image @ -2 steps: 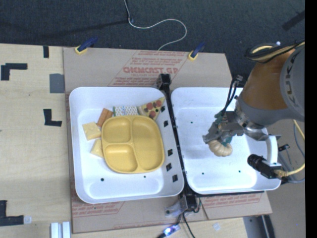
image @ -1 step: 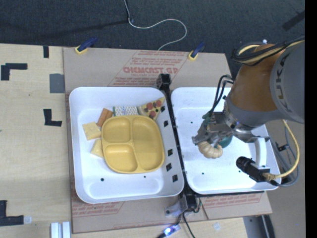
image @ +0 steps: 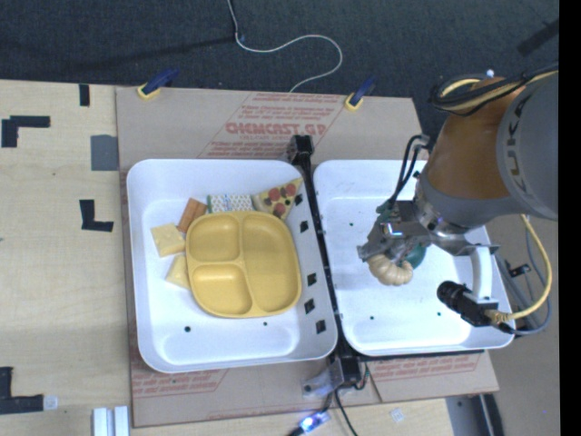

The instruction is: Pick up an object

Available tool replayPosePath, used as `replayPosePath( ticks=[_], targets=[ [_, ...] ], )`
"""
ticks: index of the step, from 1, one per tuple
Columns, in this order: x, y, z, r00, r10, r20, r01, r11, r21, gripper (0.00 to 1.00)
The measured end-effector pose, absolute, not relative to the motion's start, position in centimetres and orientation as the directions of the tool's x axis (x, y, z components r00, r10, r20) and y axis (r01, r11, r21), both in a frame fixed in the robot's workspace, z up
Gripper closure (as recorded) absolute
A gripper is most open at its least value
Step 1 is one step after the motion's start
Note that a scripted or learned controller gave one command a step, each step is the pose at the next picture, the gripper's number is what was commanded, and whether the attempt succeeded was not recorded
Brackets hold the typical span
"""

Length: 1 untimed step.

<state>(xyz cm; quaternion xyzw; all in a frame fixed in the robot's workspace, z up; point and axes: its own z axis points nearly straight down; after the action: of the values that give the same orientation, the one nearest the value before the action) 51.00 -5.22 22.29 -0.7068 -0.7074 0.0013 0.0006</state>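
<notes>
Down in the right bin [image: 363, 330], a small tan, lumpy object like a toy garlic bulb or gourd [image: 393, 272] lies on the white floor, slightly right of the bin's middle, with a bit of teal thing [image: 416, 256] touching its upper right side. Directly over it sits the pincer [image: 386, 246], its metal parts just above and touching or nearly touching the tan piece; whether the tips are spread or closed, and whether they grip it, cannot be told from this slanted look. Above the pincer rises the arm's wide orange band [image: 467, 157], with yellow and black cables looping around it. A black cylindrical fitting [image: 463, 302] hangs near the bin's right wall. Across the divider, the left bin [image: 145, 243] holds a yellow divided plate [image: 243, 264], with flat tan and orange toy food pieces [image: 172, 237] tucked at its left and upper edges. Both bins rest on a cardboard sheet [image: 272, 121] on the worktop [image: 54, 289].
</notes>
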Motion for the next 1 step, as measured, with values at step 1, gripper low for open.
replayPosePath(
  ticks=[1],
  targets=[
    [50.72,-5.23,21.68,-0.001,1.000,-0.001,1.000,0.001,-0.003,1.00]
  ],
)
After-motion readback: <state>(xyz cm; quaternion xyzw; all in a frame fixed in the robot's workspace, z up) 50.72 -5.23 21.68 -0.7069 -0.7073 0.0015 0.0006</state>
